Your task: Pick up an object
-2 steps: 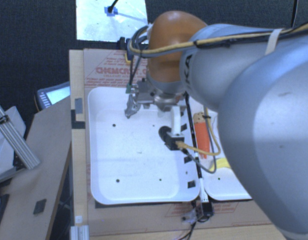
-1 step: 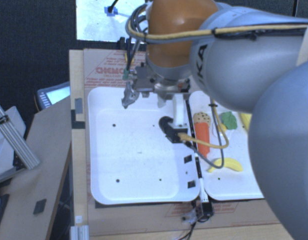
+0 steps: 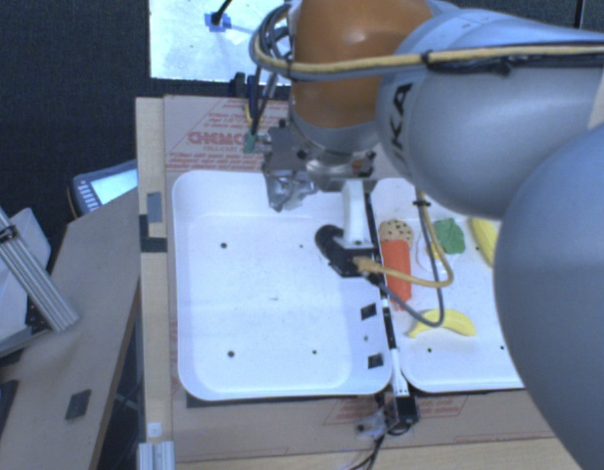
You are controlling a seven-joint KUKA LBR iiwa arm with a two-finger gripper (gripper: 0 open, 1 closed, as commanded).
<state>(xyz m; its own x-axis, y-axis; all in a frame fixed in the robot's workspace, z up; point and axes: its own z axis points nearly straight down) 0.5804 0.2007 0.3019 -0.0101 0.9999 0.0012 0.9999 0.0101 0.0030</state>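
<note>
Five small things lay in the right bin [image 3: 463,372], on the counter's [image 3: 153,380] right side. One orange carrot-shaped piece [image 3: 397,264] ran along the bin's left wall. One tan perforated piece [image 3: 394,231] touched its far end, with one green piece [image 3: 446,235] just beside that. There were two yellow ones: a curved yellow piece [image 3: 448,325] nearer the counter's front edge, and a second yellow piece [image 3: 483,235] partly hidden by the arm [image 3: 497,135].

The claw [image 3: 284,194] hung over the far edge of the left bin [image 3: 199,360], apart from all five; I could not tell whether it was open or closed.

The two white bins sat side by side on brown cardboard [image 3: 213,137] with red print. Behind was a dark backdrop [image 3: 67,67] with one pale sheet [image 3: 184,27]. Off the counter's left edge stood one ribbed metal rail [image 3: 27,272] and one small screen [image 3: 106,186].
</note>
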